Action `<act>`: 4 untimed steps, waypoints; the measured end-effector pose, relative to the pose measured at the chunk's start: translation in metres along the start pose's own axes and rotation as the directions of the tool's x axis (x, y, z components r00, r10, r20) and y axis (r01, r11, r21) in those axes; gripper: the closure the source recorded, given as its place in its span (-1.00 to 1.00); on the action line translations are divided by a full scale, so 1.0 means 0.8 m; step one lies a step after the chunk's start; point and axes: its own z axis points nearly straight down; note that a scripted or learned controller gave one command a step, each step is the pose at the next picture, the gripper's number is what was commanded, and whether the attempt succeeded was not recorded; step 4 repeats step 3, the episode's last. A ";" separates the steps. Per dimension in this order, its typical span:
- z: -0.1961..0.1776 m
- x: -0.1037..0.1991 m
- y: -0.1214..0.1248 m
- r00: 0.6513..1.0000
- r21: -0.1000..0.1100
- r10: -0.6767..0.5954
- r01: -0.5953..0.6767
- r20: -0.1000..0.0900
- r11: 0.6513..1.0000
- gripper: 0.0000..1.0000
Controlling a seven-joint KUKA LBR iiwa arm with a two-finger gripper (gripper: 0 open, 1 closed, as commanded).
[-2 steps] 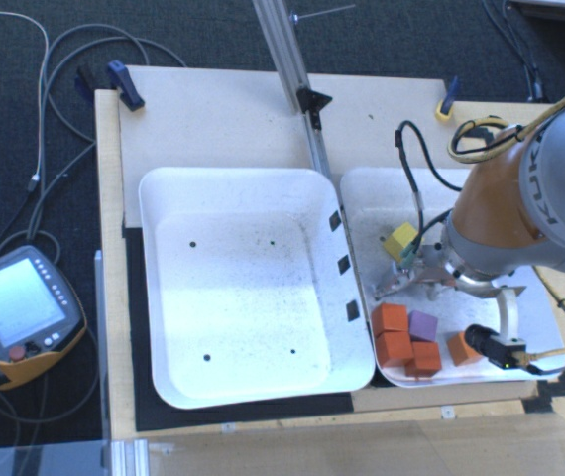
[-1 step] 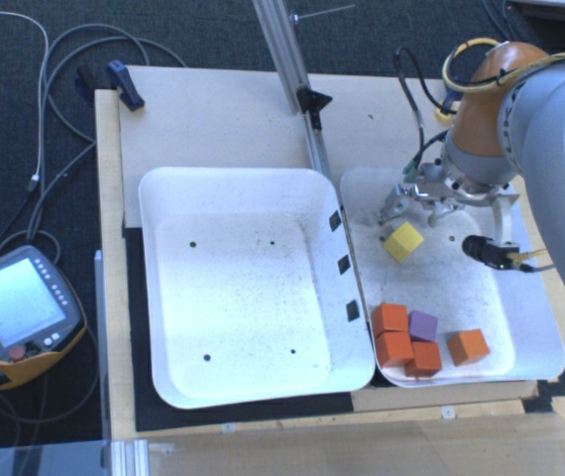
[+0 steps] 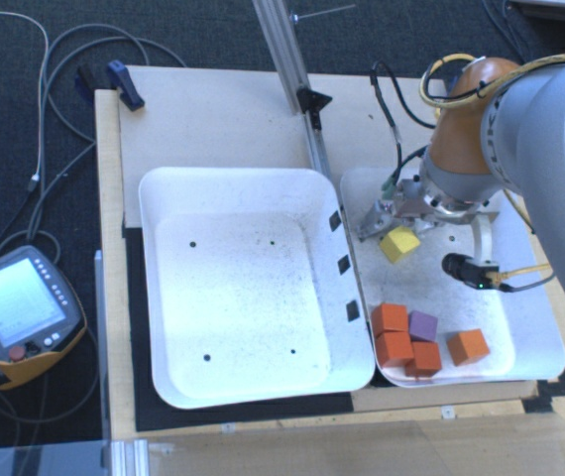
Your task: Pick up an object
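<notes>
We are looking down at a pale wooden bench [image 3: 213,117] with two shallow white plastic bins. In the right-hand bin [image 3: 530,355], right of centre, the grey arm's two-finger gripper [image 3: 394,228] is gripping a small yellow block [image 3: 399,245]; orange blocks [image 3: 394,333] and a purple one [image 3: 423,325] are lying near the bottom rim.

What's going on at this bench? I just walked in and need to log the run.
A grey robot arm reaches in over the right bin, its tool low beside a yellow block at the bin's upper left. Whether it grips the block cannot be told. Three orange blocks and a purple one lie near the bin's front edge. The left bin sits beside it.
</notes>
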 end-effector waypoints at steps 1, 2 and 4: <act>0.000 0.003 -0.042 1.000 0.001 0.003 -0.003 0.001 1.000 -1.00; -0.013 0.004 -0.040 1.000 -0.002 0.002 -0.002 0.001 1.000 1.00; -0.103 0.121 -0.052 1.000 -0.002 0.006 -0.006 0.002 1.000 1.00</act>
